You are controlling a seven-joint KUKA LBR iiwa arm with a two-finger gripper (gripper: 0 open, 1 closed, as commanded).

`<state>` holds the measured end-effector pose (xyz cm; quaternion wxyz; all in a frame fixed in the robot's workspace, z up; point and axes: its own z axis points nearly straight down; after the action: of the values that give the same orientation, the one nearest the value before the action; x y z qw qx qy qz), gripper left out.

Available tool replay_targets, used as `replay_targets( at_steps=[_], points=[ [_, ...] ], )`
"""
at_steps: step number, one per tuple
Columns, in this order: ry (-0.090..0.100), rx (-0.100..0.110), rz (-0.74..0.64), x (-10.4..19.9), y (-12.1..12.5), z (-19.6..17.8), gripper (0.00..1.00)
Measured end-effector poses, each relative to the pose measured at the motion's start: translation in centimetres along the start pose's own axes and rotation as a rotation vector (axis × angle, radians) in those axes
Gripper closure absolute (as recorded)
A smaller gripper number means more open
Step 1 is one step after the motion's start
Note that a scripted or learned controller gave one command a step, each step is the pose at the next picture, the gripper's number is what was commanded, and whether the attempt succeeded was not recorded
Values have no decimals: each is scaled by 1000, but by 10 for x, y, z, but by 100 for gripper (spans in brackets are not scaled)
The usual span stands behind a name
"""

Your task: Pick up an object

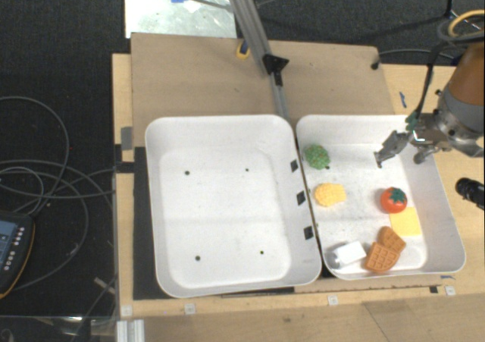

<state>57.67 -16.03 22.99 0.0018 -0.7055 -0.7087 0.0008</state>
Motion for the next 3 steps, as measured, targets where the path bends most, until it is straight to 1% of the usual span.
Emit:
replay_targets(
  at_steps=[1,2,3],
  points=[
    [-1,-5,1,0,1,-2,0],
    [0,1,2,7,0,58,0],
    [0,1,4,5,0,121,0]
  ],
)
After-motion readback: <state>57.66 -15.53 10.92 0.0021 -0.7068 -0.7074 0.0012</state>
